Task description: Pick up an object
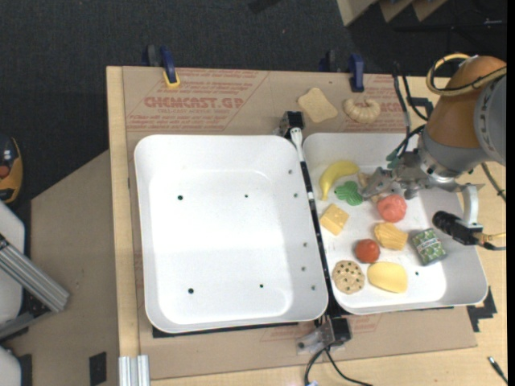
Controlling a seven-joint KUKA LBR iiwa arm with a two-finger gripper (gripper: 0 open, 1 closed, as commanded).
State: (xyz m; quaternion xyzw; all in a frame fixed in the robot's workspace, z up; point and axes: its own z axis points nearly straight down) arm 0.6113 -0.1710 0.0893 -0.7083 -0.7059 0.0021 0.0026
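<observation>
- While the arm (459, 123) reached in from the right over the right bin (475, 284), the step in hand appeared to be the approach: the gripper (385, 185) was low among the food pieces, and nothing could be seen lifted clear of the bin floor.
- Candidate objects all lay in the right bin: a yellow banana (336, 175) and a green leafy piece (348, 191) just beside the gripper on its left, a pink-red round fruit (393, 208) just below it, a yellow cheese-like block (334, 219), a small red tomato (367, 251), an orange-yellow piece (390, 236), a green packet (429, 246), a cookie (348, 276) and a yellow lemon-like fruit (388, 277).
- The left bin (161, 159) held none of these pieces.
- Whether the hand was spread or pressed together could not be told; its metal parts merged into a grey blur against the white floor, and no object was seen to be held.
- Contact was likewise uncertain: the gripper stood very near the green leafy piece and the pink-red round fruit, yet touching could not be confirmed.
- Judged from this layout, the next move called for settling on one piece, closing on it squarely, and rising straight, since the neighbours were crowded and a glancing closure might merely push them aside.
</observation>
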